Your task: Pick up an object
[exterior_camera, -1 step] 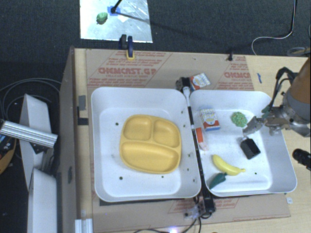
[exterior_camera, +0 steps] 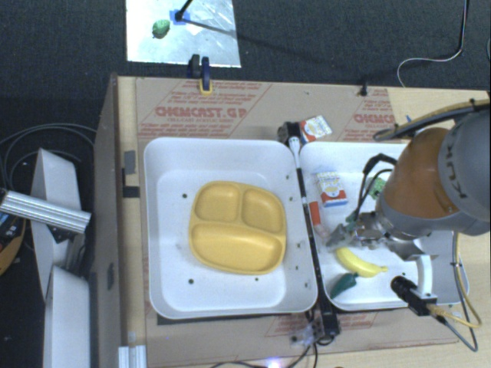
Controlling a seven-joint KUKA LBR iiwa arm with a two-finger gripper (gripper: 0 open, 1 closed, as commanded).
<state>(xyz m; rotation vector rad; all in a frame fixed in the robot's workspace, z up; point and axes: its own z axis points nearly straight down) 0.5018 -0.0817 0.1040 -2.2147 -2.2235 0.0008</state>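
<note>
The right bin point(exterior_camera: 349, 159) holds a yellow banana point(exterior_camera: 361, 264), a small dark green vegetable point(exterior_camera: 343, 284) near its front edge, and a white and red carton point(exterior_camera: 331, 189) farther back. A green item point(exterior_camera: 376, 191) peeks out beside the arm. My gripper point(exterior_camera: 343, 234) hangs low over the right bin's left half, just above and to the left of the banana and in front of the carton. The orange and grey arm point(exterior_camera: 422, 186) covers the bin's right half.
A yellow divided plate point(exterior_camera: 236, 227) lies in the left bin point(exterior_camera: 173, 167). Another small carton point(exterior_camera: 314, 128) sits on the cardboard behind the bins, next to a black clamp point(exterior_camera: 291, 135). Cables run along the right side.
</note>
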